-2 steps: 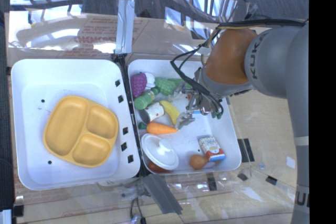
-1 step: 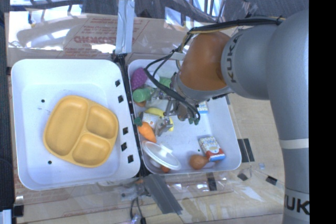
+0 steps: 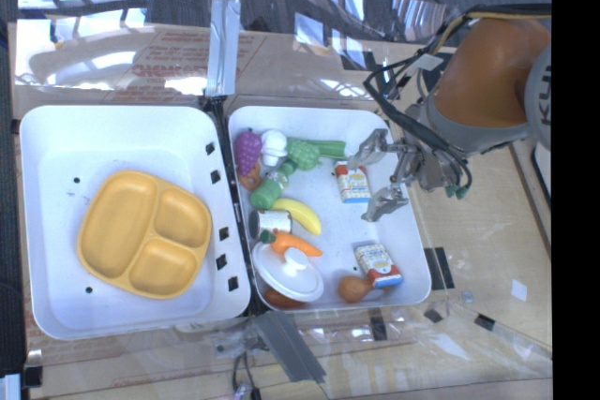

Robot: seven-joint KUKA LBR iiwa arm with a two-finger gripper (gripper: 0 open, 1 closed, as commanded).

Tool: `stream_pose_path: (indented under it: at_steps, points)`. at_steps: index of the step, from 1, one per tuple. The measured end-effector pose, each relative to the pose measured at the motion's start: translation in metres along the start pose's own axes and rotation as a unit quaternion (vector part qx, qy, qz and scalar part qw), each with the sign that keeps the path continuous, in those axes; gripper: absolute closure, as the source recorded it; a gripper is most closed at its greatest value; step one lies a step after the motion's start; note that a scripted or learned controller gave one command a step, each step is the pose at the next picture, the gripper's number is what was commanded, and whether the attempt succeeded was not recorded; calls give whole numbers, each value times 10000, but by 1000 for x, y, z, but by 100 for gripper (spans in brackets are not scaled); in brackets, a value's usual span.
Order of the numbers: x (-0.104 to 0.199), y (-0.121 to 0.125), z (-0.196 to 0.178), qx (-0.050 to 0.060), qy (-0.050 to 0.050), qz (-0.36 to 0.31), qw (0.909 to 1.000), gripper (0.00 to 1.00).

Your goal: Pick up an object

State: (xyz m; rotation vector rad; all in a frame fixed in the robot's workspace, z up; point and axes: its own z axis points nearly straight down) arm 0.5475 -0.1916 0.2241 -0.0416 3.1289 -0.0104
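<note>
Since nothing is yet gripped, entries follow.
Gripper (image 3: 382, 173): spread wide, holding nothing, above right bin (image 3: 412, 248).
Nearest item: small carton (image 3: 353, 184), just beside the fingers.
Advice: centre over carton, descend straight, close squarely; avoid neighbouring banana (image 3: 298, 214).

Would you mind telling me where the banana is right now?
The banana lies near the middle of the right bin, just below the green bottle, right of the small can and above the carrot.
</note>
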Motion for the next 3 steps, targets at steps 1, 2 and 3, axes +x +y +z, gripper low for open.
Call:
stream_pose_path:
  at_steps: [1, 2, 3]
  points:
    - [-29, 12, 132, -19, 59, 1886, 9820, 0]
    - [-31, 13, 121, -15, 42, 1845, 9828, 100]
    - [-44, 57, 19, -22, 15, 2323, 9726, 100]
